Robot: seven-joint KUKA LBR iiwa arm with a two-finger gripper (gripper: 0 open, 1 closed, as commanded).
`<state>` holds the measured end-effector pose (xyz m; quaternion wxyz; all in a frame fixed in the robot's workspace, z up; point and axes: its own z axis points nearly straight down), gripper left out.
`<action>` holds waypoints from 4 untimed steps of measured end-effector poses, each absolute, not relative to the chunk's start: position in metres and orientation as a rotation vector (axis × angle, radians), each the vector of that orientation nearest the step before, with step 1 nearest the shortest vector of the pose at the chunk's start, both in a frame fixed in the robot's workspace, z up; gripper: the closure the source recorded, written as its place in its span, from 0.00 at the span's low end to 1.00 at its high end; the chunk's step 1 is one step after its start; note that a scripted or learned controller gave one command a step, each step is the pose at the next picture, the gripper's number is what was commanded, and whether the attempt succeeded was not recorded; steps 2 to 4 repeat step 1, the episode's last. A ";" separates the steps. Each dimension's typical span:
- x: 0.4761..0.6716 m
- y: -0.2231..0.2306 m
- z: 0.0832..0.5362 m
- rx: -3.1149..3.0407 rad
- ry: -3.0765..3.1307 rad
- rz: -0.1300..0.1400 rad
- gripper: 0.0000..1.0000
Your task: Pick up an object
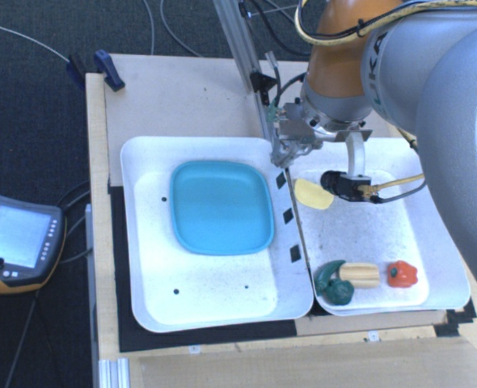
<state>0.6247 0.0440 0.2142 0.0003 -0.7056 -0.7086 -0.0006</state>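
Floor: dark carpet [36, 136] around the table, with loose cables [141, 6] trailing across it at the top.
Table: pale board [182, 95], carrying two shallow white bins side by side.
Arm: grey [432, 71], reaching in from the right, with the orange band [348, 47] above the wrist. It hangs over the far end of the right bin.
Left bin: white [222, 289], dotted with dark specks. It holds one thing.
Right bin: white [368, 233], also speckled. It holds four small things.
Blue plate: square with rounded corners [222, 207], lying flat in the far half of the left bin.
Pendant: grey control unit with a lit screen [16, 241], on the floor left of the table.
Post: slanted metal strut [230, 23], running down toward the wall between the bins.
Hand: [285, 153] low at the far end of the wall between the bins, just beside the plate's far right corner. Cannot tell how far open it is. Nothing seen in its hold.
Yellow piece: pale, rounded [313, 194], in the right bin near the dividing wall. It is the object nearest the hand, but apart from it.
Green toy: dark green [334, 283], at the near left corner of the right bin.
Tan cylinder: [360, 275] lying on its side, touching the green toy's right.
Red toy: [401, 274] with a green stem, just right of the cylinder.
Clamp: blue [109, 69], at the table's far left corner.
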 end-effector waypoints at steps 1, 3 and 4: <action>0.621 0.096 0.215 -2.216 -2.226 -0.002 1.00; 0.621 0.096 0.215 -2.216 -2.226 -0.002 1.00; 0.621 0.096 0.215 -2.216 -2.226 -0.002 1.00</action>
